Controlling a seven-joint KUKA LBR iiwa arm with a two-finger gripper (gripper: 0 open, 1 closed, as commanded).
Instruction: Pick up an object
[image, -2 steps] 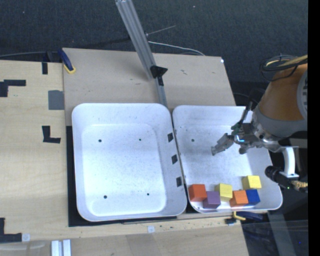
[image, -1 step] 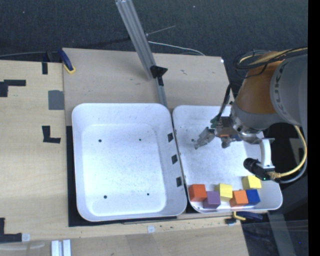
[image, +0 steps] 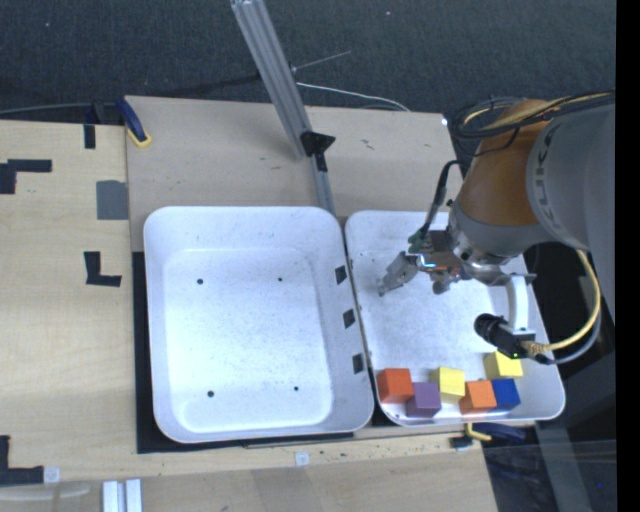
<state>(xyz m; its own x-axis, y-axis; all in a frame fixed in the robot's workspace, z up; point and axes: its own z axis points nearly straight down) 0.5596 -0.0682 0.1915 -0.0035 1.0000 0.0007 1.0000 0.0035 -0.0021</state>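
Camera view: approach step, by the look of it, with nothing lifted yet. Gripper (image: 410, 275) over the upper middle of the right bin (image: 400, 330), above bare floor, fingers spread wide and holding nothing. Task's things bunched along the near edge of that bin, toward its near right corner, well apart from the gripper.

Counted there, six blocks: two orange blocks (image: 395, 384), two yellow blocks (image: 452, 381), one purple block (image: 427, 398), one blue block (image: 506, 393). Two white bins in all; left bin (image: 165, 330) beside the right.

Next move, judged: travel toward the near edge, descent over one block, then closing on it.
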